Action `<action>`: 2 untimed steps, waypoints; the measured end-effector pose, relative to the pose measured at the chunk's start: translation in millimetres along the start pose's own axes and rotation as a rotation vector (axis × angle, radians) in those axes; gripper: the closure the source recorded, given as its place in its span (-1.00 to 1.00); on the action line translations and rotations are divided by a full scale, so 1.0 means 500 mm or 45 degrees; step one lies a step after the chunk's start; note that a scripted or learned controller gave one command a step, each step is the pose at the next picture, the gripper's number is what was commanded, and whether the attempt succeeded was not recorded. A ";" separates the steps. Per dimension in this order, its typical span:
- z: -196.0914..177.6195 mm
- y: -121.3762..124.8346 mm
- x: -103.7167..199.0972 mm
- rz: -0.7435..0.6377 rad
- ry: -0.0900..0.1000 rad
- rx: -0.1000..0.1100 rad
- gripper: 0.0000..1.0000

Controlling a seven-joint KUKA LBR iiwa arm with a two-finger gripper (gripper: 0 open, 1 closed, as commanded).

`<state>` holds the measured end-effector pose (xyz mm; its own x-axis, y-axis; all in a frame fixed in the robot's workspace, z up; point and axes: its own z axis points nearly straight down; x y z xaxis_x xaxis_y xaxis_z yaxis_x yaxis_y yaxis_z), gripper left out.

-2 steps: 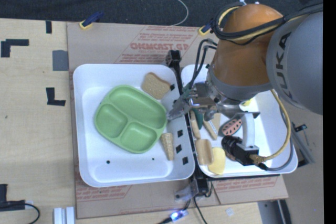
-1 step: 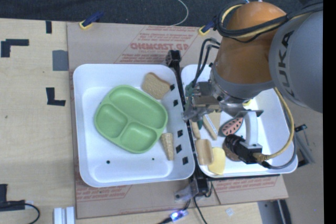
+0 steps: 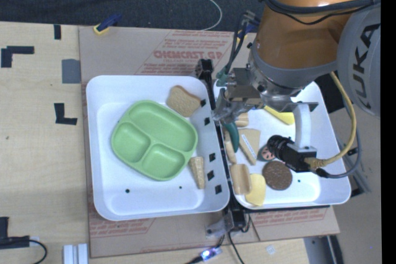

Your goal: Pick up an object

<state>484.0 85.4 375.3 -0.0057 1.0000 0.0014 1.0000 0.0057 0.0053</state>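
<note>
1. Grey arm (image 3: 365, 40) with an orange band reaches from the right; its gripper (image 3: 228, 113) hangs low over the right bin (image 3: 322, 195), near the wall shared with the left bin (image 3: 99, 133). Whether the gripper is released or clenched cannot be told.
2. Candidate objects lie in a tight cluster just beneath and beside the gripper: pale food-shaped pieces (image 3: 238, 157), a yellow wedge (image 3: 255, 190) and a brown cookie (image 3: 278, 175).
3. Risk: pieces touching one another may slip, or two may lift together; the nearby bin wall could block the descent.
4. Left bin holds a green divided plate (image 3: 154, 140), a bread slice (image 3: 184, 100) and a cracker (image 3: 197, 171), well apart from the gripper.
5. Black cable fitting (image 3: 288, 151) crosses the right bin, crowding the cookie.
</note>
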 end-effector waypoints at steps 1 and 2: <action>-0.192 0.001 0.082 -0.003 0.003 -0.005 1.00; -0.122 -0.001 -0.028 0.012 -0.004 0.013 1.00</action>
